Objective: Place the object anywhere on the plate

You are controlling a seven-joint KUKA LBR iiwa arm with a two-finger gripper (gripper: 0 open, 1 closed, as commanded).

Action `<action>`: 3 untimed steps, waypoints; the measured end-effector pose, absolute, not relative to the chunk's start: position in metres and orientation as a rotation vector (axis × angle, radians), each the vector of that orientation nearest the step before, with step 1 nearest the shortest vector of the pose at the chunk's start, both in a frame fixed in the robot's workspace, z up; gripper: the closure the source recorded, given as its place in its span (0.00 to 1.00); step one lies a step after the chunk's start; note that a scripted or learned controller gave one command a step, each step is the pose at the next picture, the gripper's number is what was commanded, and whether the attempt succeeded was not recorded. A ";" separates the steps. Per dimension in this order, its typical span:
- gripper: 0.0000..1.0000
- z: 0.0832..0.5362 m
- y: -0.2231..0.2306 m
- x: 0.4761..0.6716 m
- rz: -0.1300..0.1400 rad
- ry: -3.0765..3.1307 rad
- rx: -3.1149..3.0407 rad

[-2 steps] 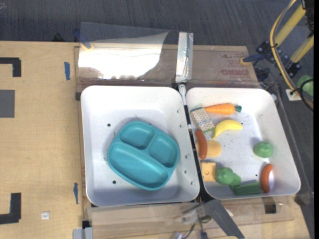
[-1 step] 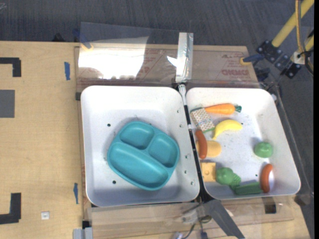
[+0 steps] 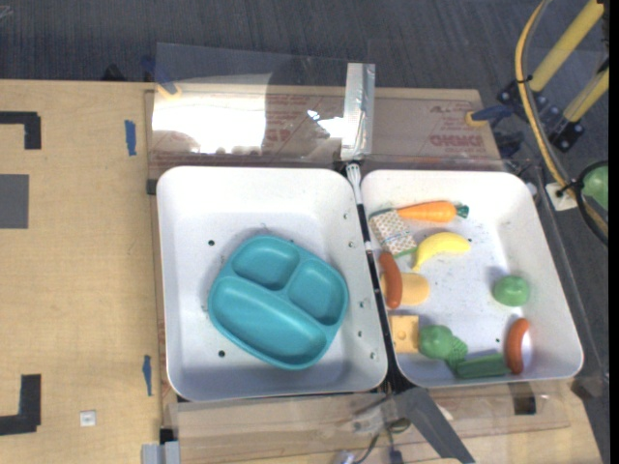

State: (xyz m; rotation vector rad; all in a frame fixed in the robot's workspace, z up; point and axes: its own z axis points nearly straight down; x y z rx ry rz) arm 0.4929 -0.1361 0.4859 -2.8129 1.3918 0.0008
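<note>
A teal plate [image 3: 279, 301] with three compartments is lying in the left bin [image 3: 184, 201]. The toys are sitting in the right bin [image 3: 503, 193]: a carrot [image 3: 431, 211] at the top, a banana [image 3: 441, 248] just below it, a sausage [image 3: 391, 278] along the left wall, a green ball [image 3: 511, 290] at the right, broccoli [image 3: 440, 342] and a cucumber [image 3: 481, 364] near the bottom edge. Both bins are resting on the table [image 3: 68, 249]. The end effector's state cannot be told
</note>
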 end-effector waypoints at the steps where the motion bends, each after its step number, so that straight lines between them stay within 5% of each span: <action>1: 1.00 0.484 -0.184 0.527 -0.001 0.974 -2.981; 3: 1.00 0.485 -0.223 0.486 -0.004 0.314 -3.121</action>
